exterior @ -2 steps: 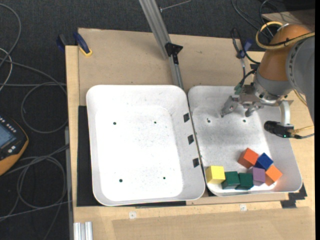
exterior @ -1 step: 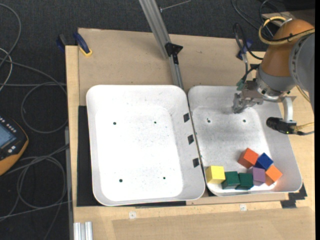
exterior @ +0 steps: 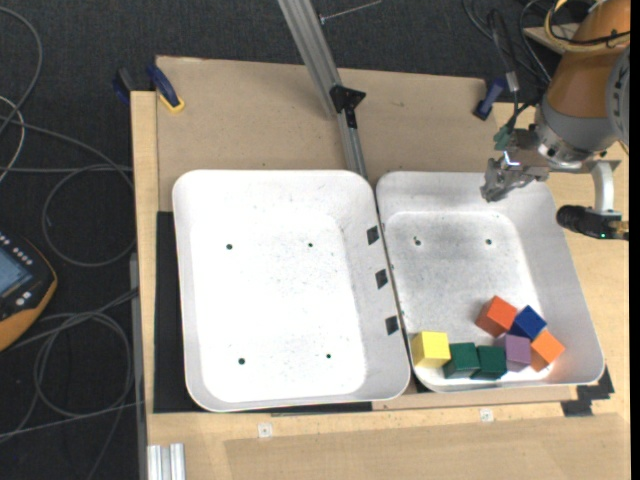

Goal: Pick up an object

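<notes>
Since the small dark two-finger gripper [exterior: 497, 186], its opening unclear, hangs far from the coloured wooden cubes [exterior: 495, 340], approach squarely above one.

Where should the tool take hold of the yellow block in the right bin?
Grip the yellow block from above, probably across its near and far faces. Its left side sits close to the right bin wall and a green block crowds its right.

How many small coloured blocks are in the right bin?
7, all clustered in its near corner: yellow block, two green blocks, purple block, blue block, two orange blocks. More could be hidden behind them.
</notes>
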`<state>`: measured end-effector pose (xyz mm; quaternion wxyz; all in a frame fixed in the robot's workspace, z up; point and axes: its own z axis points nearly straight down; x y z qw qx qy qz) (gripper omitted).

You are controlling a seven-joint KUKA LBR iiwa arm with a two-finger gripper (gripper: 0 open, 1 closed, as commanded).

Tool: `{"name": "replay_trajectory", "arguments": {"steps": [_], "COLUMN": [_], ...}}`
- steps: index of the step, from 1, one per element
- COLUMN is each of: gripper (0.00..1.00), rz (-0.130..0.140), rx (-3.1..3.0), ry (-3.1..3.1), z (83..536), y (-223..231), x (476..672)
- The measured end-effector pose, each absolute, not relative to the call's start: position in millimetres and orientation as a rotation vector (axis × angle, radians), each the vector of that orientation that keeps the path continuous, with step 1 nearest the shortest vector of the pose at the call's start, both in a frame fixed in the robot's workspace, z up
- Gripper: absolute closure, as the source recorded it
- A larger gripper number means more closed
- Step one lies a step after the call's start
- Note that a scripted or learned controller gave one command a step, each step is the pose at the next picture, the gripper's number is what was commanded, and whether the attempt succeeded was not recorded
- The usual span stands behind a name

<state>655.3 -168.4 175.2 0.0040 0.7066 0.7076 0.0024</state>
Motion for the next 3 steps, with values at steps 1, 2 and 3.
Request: {"name": "replay_trajectory", "arguments": {"steps": [1, 2, 3], "gripper": [1.00, 1.00, 1.00], "rz": [0.007, 0.005, 0.001], "rx": [2.214, 2.213, 2.217], "ry": [2.218, 2.229, 2.230], "z": [231, 242, 232], "y": [-169, -110, -57], "x": [657.3, 657.3, 646.9]}}
